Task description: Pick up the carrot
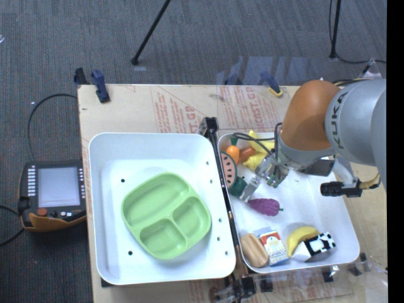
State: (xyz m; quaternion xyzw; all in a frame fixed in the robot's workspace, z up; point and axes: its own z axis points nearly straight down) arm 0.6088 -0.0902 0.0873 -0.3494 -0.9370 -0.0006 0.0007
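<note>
Well, I see the carrot crowded by watermelon slice and corn; fingers state unclear; arm reads "KUKA".

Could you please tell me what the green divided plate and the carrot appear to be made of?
Green divided plate: probably moulded plastic, matte, judging by its uniform colour and soft rounded rims. Carrot: likely toy plastic, smooth orange; too small to be sure.

Single fixed camera above bench, slanting down on both bins, moderately distant
</note>
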